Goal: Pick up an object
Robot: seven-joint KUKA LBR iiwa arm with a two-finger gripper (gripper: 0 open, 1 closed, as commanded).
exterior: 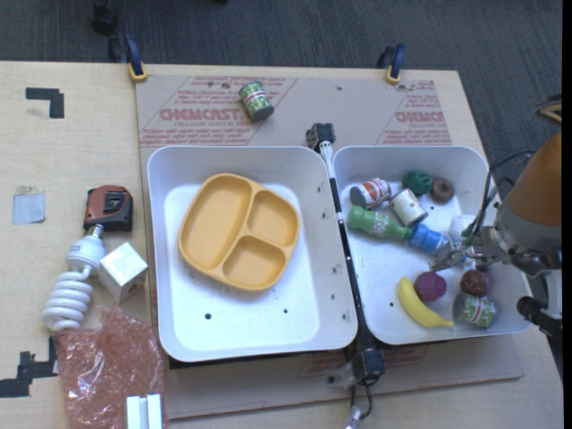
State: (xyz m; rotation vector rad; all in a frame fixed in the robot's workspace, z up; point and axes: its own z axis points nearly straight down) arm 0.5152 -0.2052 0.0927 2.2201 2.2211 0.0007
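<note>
My gripper hangs low in the right bin, near its right side, with the arm's orange band behind it at the frame edge. It sits just above a purple plum and beside a dark red fruit. A yellow banana and a green can lie toward the bin's front. To the gripper's left lies a green bottle with a blue cap. Two small cans, a green ball and a brown ring rest at the back.
The left bin holds a yellow divided plate. Outside the bins are a green can on the cardboard, plus a tape measure, a spiral bulb, a white cube and a red mesh bag.
</note>
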